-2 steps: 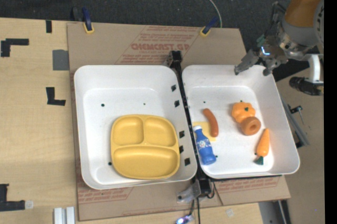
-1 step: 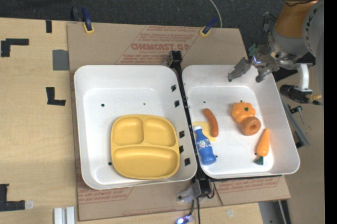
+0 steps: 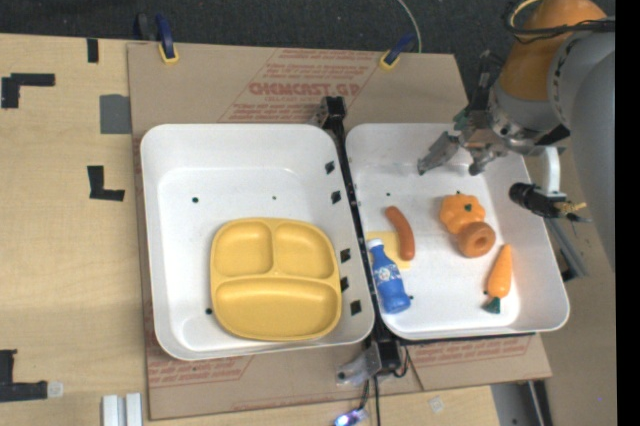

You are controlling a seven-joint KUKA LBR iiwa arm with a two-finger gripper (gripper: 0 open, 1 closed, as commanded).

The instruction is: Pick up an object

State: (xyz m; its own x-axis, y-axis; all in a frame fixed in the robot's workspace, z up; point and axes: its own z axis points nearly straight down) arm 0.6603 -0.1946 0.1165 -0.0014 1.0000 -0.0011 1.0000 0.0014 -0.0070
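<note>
The right bin (image 3: 440, 319) holds several toy items: a red-orange sausage (image 3: 401, 229), a blue bottle (image 3: 388, 279) with a white cap, a small orange pumpkin (image 3: 460, 210), a brown-orange donut (image 3: 476, 239) and a carrot (image 3: 499, 274). My gripper (image 3: 456, 160) hangs over the far part of the right bin, above and behind the pumpkin. Its two dark fingers (image 3: 434, 157) are spread apart, open, with nothing between them.
A yellow divided plate (image 3: 275, 279) lies in the left bin (image 3: 165, 214). A black clip (image 3: 333, 110) sits where the two bins meet at the back. The grey arm (image 3: 590, 114) with its orange band fills the right side. Cables run across the dark floor behind the bench.
</note>
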